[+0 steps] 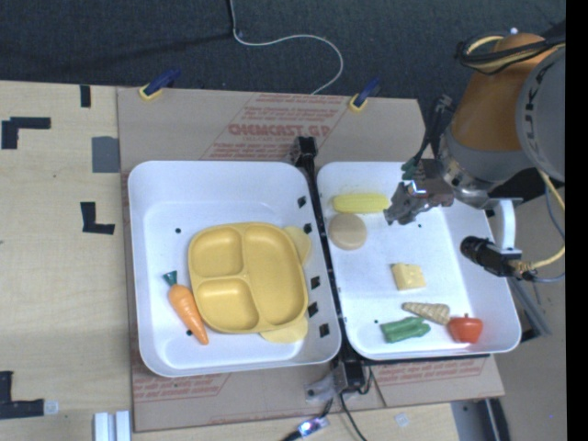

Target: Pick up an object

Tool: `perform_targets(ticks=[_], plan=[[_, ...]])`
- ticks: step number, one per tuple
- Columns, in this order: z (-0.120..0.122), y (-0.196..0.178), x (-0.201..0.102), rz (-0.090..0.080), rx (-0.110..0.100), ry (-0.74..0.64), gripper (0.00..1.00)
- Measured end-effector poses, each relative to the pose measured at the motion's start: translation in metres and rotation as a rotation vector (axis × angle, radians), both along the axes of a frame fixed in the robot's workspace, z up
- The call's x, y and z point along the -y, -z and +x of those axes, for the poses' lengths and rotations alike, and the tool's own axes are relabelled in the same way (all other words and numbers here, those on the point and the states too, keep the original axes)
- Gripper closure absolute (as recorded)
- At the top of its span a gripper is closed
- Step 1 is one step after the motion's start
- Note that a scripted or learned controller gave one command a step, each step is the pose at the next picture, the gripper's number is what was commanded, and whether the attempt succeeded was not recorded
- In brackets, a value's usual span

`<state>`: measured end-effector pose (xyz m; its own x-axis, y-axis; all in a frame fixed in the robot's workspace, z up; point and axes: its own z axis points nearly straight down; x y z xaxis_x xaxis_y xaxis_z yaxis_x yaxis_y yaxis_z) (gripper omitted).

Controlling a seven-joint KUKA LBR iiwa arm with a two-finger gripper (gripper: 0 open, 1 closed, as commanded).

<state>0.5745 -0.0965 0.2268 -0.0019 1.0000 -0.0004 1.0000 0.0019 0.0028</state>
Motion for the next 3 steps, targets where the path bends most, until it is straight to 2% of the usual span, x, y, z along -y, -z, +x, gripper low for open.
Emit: perform_targets(ticks=[1,3], plan=[[0.0004,-0.0061,-0.021,0.001,-0.003,-0.001,1.0],[0.0043,-0.0066,-0.0219,0.001,-0.004,0.0,1.0]])
